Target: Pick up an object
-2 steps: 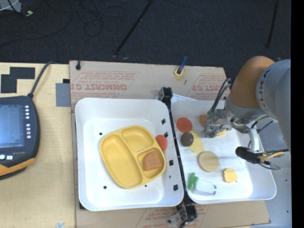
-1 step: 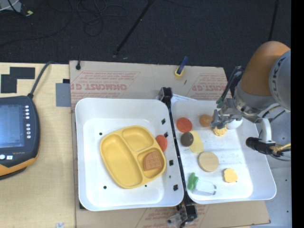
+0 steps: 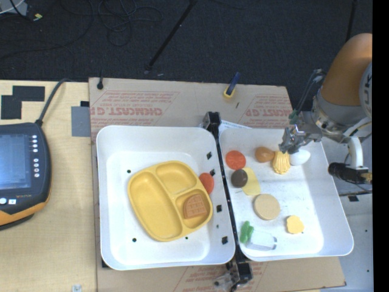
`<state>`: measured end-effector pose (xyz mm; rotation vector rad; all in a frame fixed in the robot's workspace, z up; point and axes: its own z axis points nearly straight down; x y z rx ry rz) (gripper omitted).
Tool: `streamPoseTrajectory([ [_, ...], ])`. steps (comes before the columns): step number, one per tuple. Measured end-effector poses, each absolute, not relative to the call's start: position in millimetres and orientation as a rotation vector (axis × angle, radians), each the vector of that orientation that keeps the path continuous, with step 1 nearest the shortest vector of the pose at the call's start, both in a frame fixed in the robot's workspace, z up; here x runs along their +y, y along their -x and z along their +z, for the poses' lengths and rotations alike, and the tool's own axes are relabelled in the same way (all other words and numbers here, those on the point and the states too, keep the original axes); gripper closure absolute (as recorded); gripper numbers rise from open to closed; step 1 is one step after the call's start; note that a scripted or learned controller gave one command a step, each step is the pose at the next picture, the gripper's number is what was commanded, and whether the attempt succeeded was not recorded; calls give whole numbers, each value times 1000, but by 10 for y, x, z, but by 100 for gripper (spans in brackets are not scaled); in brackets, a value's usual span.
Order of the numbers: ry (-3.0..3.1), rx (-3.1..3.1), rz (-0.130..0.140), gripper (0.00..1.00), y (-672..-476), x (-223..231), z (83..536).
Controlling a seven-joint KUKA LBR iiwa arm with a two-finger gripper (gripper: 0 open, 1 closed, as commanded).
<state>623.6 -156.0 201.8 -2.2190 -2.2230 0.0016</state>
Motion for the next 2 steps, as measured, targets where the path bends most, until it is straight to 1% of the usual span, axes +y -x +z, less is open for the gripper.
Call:
streamPoseTrajectory([
  [1, 2220, -2219, 2, 100, -6241, -1578, 2259],
  [2, 2213, -2220, 5, 100, -6217, -1156, 2240],
])
